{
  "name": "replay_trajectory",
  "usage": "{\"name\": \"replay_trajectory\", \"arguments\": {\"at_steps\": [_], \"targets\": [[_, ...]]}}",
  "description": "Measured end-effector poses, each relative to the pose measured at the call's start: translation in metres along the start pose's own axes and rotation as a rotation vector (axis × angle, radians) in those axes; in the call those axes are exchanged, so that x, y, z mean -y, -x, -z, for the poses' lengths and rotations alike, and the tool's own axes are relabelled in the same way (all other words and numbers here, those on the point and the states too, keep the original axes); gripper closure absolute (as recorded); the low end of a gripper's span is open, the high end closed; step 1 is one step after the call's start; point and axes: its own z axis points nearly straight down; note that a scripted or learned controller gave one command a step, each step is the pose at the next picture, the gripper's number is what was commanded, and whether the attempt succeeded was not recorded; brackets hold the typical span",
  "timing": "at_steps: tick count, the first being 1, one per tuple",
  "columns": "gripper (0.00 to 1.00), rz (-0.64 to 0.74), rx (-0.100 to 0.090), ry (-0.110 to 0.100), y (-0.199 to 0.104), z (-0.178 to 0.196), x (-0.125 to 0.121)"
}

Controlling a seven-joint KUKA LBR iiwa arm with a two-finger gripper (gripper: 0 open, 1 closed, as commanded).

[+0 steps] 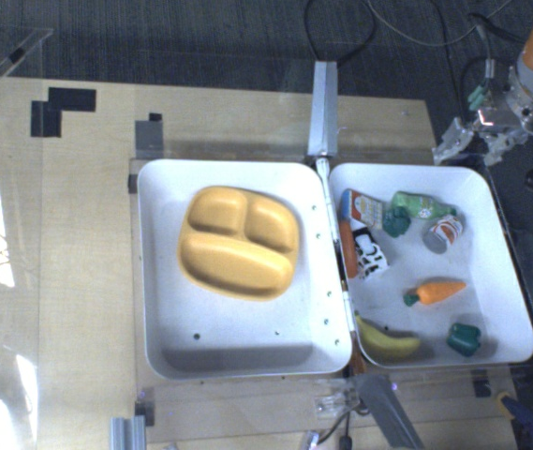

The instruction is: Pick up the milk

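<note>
The milk [363, 233], a white carton with black and orange print, lies flat at the left wall of the right bin [500, 251], right of frame centre. Near it lie a green bottle [414, 208], can [443, 233], carrot [436, 292] and banana [388, 338]. The tool [477, 131] hangs at upper right above the table [247, 120], past the bin's far rim, holding nothing; how far it is open I cannot tell.

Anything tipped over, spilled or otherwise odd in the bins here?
No spill or damage. The milk carton lies flat along the right bin's left wall, and the green bottle and can also lie tipped over.
</note>
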Motion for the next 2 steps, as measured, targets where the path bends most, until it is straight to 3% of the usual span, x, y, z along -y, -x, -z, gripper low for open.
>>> {"name": "replay_trajectory", "arguments": {"at_steps": [1, 2], "targets": [[0.0, -0.202, 0.0, 0.001, -0.053, -0.135, 0.031], [0.0, -0.069, 0.0, 0.006, -0.064, -0.151, 0.071]]}}
